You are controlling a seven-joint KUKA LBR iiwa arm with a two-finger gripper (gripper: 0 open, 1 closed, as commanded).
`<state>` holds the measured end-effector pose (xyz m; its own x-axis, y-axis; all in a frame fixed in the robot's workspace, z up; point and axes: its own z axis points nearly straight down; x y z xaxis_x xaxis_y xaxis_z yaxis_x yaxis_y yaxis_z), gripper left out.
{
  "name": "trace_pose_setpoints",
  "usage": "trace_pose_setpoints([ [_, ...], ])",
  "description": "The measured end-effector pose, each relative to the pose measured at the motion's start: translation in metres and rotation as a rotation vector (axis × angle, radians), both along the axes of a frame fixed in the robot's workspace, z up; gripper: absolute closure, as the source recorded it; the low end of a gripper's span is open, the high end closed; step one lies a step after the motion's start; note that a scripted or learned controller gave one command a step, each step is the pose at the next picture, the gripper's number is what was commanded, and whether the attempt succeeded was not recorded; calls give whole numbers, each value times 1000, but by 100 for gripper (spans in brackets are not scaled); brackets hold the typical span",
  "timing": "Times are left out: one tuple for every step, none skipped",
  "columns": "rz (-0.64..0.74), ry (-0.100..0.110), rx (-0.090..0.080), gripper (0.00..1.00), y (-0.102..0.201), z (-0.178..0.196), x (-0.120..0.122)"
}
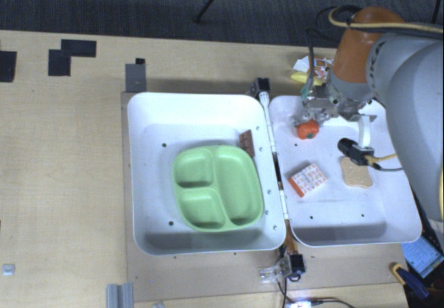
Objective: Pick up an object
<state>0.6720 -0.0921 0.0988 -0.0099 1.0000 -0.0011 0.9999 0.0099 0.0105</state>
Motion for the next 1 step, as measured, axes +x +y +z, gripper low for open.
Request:
trace_pose_setpoints([
  [-4, 7, 3, 100, 74, 87, -83],
])
